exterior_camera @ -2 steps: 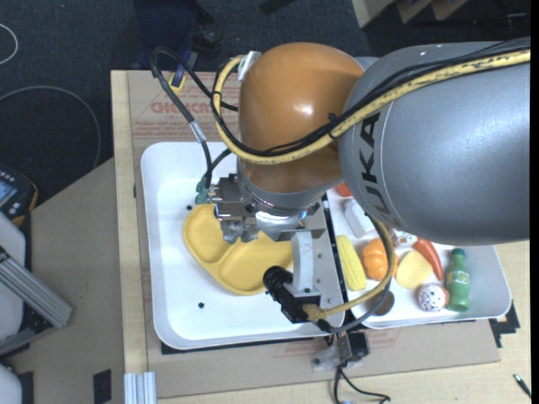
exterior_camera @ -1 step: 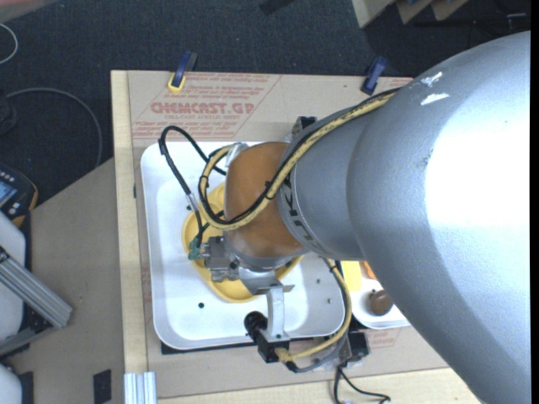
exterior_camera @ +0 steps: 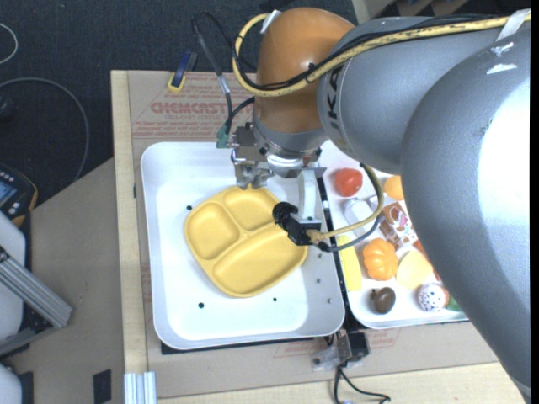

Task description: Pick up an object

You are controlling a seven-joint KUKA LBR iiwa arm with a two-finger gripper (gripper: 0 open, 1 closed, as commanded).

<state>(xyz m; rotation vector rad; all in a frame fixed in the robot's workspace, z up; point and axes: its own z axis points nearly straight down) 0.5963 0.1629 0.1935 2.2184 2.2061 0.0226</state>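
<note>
The arm's orange-banded wrist hangs over the far edge of the left bin [exterior_camera: 160, 225], and the claw [exterior_camera: 253, 173] sits just at the far rim of a yellow divided plate [exterior_camera: 244, 241], the one thing lying in that bin. The plate lies flat, three compartments up, a little right of the bin's middle. How the claw stands cannot be told from this view: the wrist body and cabling cover it from above. Nothing can be seen gripped in it.

The right bin [exterior_camera: 358, 314] holds several small toy foods: a red tomato [exterior_camera: 346, 181] at the far side, an orange fruit [exterior_camera: 379, 259] nearer, a brown piece [exterior_camera: 383, 299] and a speckled ball [exterior_camera: 431, 296] at the near edge. The arm's grey bulk hides much of that bin.

By its place, the step in hand looks like the approach to, or the descent on, the plate's far rim. The plate is wide and shallow, so a grasp likely has to pinch the thin rim rather than span the body. The next move calls for the claw to straddle that rim squarely, close firmly, then lift straight, since a smooth plate held at one edge could tilt or slip.
</note>
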